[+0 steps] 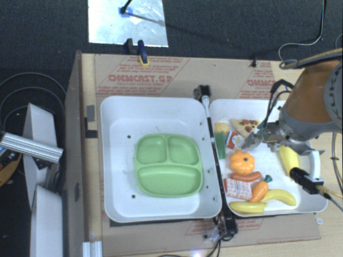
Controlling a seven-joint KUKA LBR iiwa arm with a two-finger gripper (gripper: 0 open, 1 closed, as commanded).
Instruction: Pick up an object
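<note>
**Gripper hanging over the toy pile in the right bin, nothing picked yet**

Task names no specific item, so the candidates are all the toy food lying in the right bin [313, 210]. The orange pumpkin [242, 163] is sitting mid-bin, with a sausage [246, 176] lying just below it and a carrot [260, 190] angled beside a red-and-white packet [237, 187]. A banana [282, 197] is lying along the front wall with a second yellow piece [249, 208] left of it. A pizza slice [244, 126] is resting near the back wall, and a corn cob [221, 128] is sitting by the divider. Items are touching or overlapping, so isolating one grasp looks tricky.

The gripper [252, 140] is hanging between the pizza slice and the pumpkin, tips pointing left and down. Nothing is showing between the tips; open or shut cannot be told, as the metal parts are blurring together. Likely judgement: it is lining up on the pumpkin or the packet beside it.

Another yellow piece [289, 158] is lying under the arm [316, 103], which is reaching in from the right.

The left bin [115, 143] is holding a green divided plate [169, 164], lying flat in the middle.
</note>
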